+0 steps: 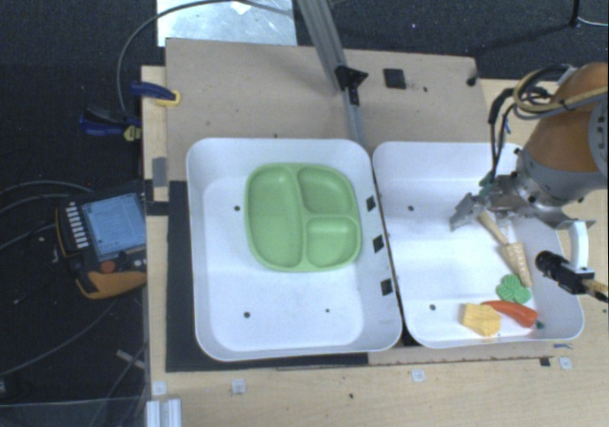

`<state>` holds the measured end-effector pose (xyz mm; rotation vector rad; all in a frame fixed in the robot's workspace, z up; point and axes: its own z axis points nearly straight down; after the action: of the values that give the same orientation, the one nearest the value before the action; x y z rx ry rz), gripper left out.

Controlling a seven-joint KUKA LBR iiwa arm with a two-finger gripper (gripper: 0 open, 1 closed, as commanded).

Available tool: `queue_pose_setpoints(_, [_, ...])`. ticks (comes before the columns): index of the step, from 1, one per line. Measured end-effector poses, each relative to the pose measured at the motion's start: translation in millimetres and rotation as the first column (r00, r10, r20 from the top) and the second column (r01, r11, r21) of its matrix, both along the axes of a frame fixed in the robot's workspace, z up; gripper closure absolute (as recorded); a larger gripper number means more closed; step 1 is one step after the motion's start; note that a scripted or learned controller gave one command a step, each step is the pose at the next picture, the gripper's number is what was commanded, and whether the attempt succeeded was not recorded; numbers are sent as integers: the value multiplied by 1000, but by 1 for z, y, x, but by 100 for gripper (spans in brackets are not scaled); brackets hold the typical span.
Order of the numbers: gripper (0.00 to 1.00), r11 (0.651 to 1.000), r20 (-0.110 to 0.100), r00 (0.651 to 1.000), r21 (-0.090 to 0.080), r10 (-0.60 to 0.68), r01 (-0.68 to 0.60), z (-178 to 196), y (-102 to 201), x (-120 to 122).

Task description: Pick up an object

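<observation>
1. Near right: the right bin holds 4 small objects, all grouped in its near right part.
   - A yellow piece lies closest to the near wall.
   - A red-orange piece lies just right of the yellow piece, close to touching it.
   - A green piece lies just beyond the red-orange piece.
   - A tan cone lies on the bin floor beyond the green piece. It is set at a slant, with its wide end toward the green piece and its narrow end pointing far and left.

2. The gripper stands over the right half of the right bin, just beyond the narrow end of the tan cone. Contact with the cone cannot be told. Whether the gripper is spread or closed cannot be told at this resolution, and no object can be confirmed in its grasp. The 3 other objects lie apart from the gripper, on the near side.

3. The arm enters from the right, above the right wall of the right bin.

4. The left bin sits beside the right bin. A green plate with 3 compartments lies flat in its far half.

5. Far: the bench carries a small black square. A grey pole rises at a slant from a black mount near the bins' far edge.
</observation>
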<state>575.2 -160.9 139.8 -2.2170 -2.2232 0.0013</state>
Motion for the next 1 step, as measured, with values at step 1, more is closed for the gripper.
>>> queue_pose_setpoints(1, [0,1000,2,1000,-1,-2,2,-52,0,0])
